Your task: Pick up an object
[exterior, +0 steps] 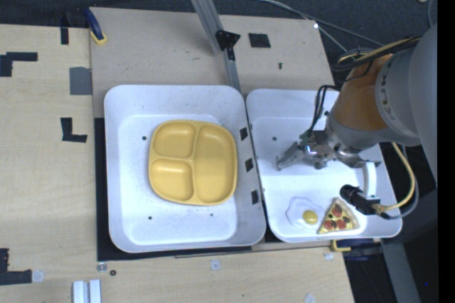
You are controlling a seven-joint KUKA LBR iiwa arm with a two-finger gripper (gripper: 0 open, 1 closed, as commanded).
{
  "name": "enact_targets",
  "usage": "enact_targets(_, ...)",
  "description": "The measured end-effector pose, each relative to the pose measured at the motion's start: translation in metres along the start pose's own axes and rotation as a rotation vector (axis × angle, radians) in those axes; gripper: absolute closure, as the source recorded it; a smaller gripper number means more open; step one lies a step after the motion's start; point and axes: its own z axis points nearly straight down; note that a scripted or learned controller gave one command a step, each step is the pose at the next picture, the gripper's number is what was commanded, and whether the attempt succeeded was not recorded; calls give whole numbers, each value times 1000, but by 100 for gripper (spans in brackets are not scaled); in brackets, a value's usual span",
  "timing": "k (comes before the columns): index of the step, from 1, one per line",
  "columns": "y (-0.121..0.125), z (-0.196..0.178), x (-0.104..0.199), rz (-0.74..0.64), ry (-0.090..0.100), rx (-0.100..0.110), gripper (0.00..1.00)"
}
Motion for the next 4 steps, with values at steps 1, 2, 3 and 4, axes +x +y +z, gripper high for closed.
enact_targets(1,2,-13,1,-1,0,-7,100)
enact_targets(2,-6,-69,3,-1,2,-2,100)
enact_targets(3,-10,-112,5,-1,2,-2,100)
enact_targets(4,-6,-160,14,-2,2,-4,100)
